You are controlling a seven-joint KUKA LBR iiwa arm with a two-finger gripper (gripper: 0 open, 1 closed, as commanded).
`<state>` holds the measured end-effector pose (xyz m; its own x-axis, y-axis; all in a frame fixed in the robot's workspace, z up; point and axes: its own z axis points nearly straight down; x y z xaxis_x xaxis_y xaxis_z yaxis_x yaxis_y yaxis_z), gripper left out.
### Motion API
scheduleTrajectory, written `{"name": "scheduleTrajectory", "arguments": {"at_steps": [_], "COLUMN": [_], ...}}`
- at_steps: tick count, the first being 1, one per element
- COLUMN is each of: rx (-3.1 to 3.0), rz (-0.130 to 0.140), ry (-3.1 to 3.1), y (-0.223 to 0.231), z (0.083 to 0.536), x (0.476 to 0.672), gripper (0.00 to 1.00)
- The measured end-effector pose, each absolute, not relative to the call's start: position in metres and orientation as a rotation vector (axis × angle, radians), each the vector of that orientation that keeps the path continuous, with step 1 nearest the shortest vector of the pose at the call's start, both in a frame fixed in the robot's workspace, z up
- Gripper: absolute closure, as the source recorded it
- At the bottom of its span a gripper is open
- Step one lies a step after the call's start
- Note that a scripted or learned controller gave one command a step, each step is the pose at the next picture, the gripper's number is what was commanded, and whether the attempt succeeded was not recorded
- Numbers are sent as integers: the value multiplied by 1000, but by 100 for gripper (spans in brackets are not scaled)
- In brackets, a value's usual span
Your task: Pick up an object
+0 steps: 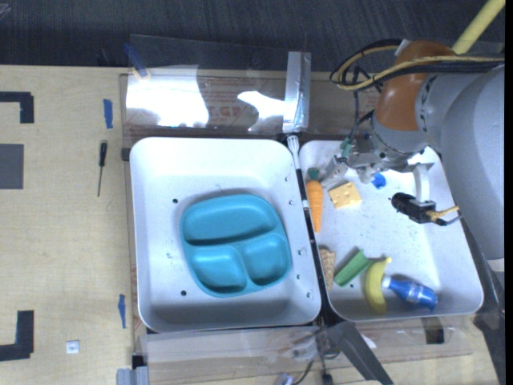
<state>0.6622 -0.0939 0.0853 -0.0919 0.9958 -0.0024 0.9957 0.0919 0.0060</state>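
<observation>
Arm: grey arm (473,127) reaches in from the right, its orange band (401,107) over the far edge of the right bin
Gripper: the gripper (362,157) hangs low over the far left corner of the right bin (453,255); whether it is spread or closed cannot be made out, and nothing is seen held in it
Nearest things: a yellow cheese wedge (345,196) with holes lies just in front of the gripper, and a small blue piece (378,181) lies beside it to the right
Carrot: the orange carrot (315,204) lies lengthwise along the bin's left wall, near the cheese wedge
Near side: a green stick (349,268) lies tilted, just beside a yellow banana (375,283); a blue bottle (412,292) lies on its side, touching the banana
Brown bit: a small brown thing (326,261) sits against the left wall
Left bin: the left bin (160,163) holds a blue divided tray (234,243) with three compartments
Writing: the bottle has a pale band, too small to read
</observation>
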Motion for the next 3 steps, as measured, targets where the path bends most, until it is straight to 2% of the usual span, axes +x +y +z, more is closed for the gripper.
{"name": "scheduleTrajectory", "arguments": {"at_steps": [1, 2, 3], "rx": [2184, 2182, 2280], "rz": [5, 5, 7], "ry": [2253, 2252, 2157], "y": [-98, -97, -32], "z": [86, 94, 205], "x": [649, 651, 652], "gripper": [0, 100, 100]}}
